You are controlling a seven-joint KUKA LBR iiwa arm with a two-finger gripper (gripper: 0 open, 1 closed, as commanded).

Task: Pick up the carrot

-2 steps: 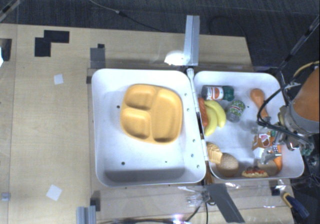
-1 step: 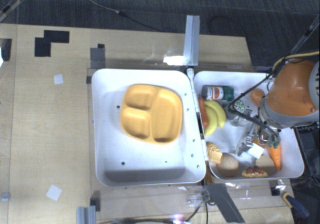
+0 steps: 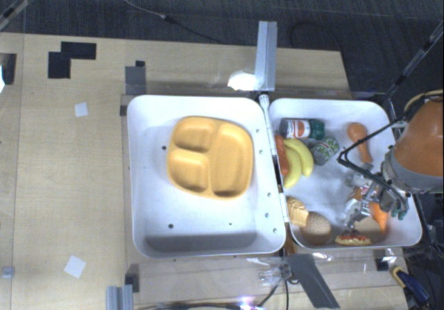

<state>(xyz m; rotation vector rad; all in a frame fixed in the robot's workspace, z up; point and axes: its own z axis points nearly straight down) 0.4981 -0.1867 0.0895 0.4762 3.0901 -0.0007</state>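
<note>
The gripper hangs low at about four o'clock in the right bin, just beside the carrot; whether its fingers are apart or together cannot be told. This appears to be the closing-in step; the next move calls for centring over the carrot. Its long axis seems to run roughly eleven to five o'clock, though it is partly hidden.

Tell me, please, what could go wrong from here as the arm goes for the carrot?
1. The hand sits low in the right bin, with a carrot right beside it near the wall; a closing hand may well nudge the carrot away.
2. The hot dog lies close below and could be caught instead.
3. Another orange piece lies further up; the program might mistake the target.
</note>
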